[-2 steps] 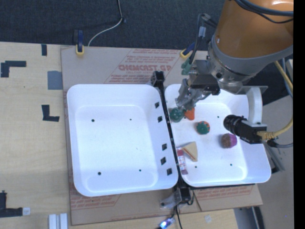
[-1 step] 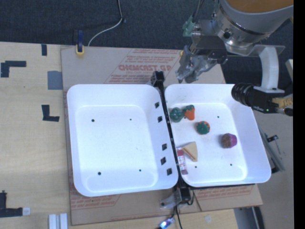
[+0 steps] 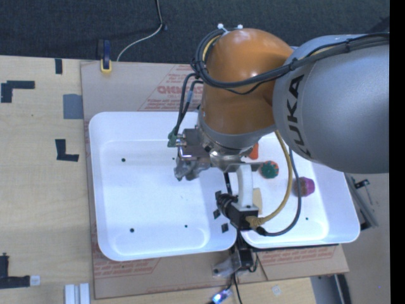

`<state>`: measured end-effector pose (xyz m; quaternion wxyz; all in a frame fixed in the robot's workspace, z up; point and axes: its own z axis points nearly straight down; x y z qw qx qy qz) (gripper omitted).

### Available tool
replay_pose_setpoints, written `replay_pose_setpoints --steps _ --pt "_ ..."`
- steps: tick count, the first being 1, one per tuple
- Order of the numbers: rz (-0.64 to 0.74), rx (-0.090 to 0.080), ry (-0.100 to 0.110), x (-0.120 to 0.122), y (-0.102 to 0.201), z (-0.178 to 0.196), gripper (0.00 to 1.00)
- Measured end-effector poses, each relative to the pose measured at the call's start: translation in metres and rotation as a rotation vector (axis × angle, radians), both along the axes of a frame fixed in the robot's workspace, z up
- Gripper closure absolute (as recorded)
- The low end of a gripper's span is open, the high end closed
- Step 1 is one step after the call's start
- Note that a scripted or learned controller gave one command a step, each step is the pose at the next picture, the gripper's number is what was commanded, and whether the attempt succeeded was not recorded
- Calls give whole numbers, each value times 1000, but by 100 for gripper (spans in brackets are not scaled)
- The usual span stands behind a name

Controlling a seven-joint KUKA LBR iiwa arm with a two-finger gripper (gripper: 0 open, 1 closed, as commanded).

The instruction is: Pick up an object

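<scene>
gripper [image 3: 190,164] over left bin's [image 3: 107,170] right edge, grip state can't tell | green ball [image 3: 271,169], purple ball [image 3: 306,186] in right bin [image 3: 335,227]

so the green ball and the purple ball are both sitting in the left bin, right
Not quite: the camera view shows the green ball and the purple ball both sitting in the right bin, not the left bin. They lie near each other, just past the arm's wrist.
</scene>
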<state>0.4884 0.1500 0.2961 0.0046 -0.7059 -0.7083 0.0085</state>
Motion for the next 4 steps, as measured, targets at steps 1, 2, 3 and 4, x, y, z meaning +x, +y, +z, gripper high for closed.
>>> replay_pose_setpoints --steps 1,2,3,4 --pt "7 9 -20 -6 76 51 100" --pt "0 6 -21 35 84 76 100" --pt "-3 2 -13 46 79 44 100" --pt "-2 -3 0 22 82 -153 100"
